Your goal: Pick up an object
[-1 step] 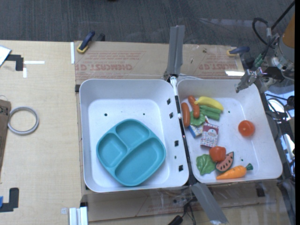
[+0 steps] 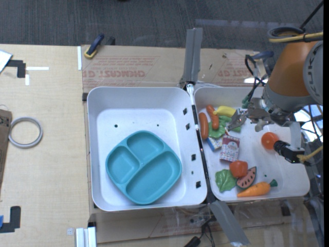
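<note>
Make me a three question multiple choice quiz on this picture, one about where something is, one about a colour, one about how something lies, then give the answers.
1. Where is the divided plate?
A. in the left bin
B. in the right bin
C. on the bench outside the bins

2. What colour is the plate?
A. red
B. blue
C. yellow

3. How does the carrot lie?
A. standing upright on its tip
B. flat on the bin floor
C. on top of the plate

Answers:
1 A: the plate rests on the floor of the left bin, while the toy food is in the right one.
2 B: its three compartments are all light blue.
3 B: the carrot lies on its side near the right bin's front edge, beside the watermelon slice.
</note>
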Available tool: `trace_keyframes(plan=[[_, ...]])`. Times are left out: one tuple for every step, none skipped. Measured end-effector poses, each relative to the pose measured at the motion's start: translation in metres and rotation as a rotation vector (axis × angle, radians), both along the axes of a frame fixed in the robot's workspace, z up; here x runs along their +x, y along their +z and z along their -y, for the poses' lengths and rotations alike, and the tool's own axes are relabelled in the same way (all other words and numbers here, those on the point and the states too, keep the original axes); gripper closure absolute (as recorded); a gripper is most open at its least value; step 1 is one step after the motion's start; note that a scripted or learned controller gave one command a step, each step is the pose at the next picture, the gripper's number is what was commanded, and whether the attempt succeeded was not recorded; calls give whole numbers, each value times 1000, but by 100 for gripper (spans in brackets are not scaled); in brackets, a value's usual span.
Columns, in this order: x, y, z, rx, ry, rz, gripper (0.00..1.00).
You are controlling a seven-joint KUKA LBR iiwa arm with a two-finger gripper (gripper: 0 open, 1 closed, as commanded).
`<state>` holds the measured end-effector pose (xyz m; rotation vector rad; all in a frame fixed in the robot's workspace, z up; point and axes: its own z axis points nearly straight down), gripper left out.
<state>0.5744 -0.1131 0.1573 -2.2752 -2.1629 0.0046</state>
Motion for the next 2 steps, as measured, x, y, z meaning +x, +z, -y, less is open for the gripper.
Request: trace_keyframes(plan=[[58, -55, 28, -2, -192, 4, 0], [56, -47, 28, -3, -189, -2, 100]])
